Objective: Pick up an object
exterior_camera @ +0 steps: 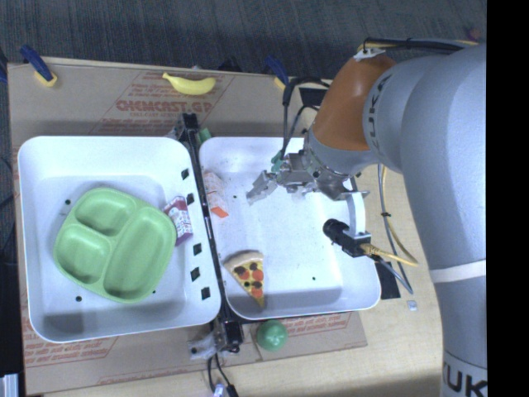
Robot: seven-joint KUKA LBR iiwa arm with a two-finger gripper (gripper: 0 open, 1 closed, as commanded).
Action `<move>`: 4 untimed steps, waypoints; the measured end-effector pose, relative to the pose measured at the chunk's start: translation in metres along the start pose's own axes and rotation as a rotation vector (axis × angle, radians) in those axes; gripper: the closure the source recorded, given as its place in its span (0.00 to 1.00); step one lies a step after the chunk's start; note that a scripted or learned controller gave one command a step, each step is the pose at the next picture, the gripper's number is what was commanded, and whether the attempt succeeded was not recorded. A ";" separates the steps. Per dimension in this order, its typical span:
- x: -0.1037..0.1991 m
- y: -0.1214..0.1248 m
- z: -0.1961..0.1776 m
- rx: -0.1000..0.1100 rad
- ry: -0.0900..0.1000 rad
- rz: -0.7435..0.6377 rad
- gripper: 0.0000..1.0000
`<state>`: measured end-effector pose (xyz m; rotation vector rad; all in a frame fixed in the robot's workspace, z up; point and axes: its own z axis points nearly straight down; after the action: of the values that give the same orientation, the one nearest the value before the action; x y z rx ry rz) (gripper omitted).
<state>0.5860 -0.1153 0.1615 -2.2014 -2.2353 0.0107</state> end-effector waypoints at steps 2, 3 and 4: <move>0.000 0.000 -0.010 0.000 -0.001 -0.002 0.00; 0.001 0.001 -0.020 0.000 -0.001 -0.004 1.00; 0.001 0.001 -0.020 0.000 -0.001 -0.004 0.00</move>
<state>0.5867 -0.1145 0.1815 -2.1968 -2.2402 0.0119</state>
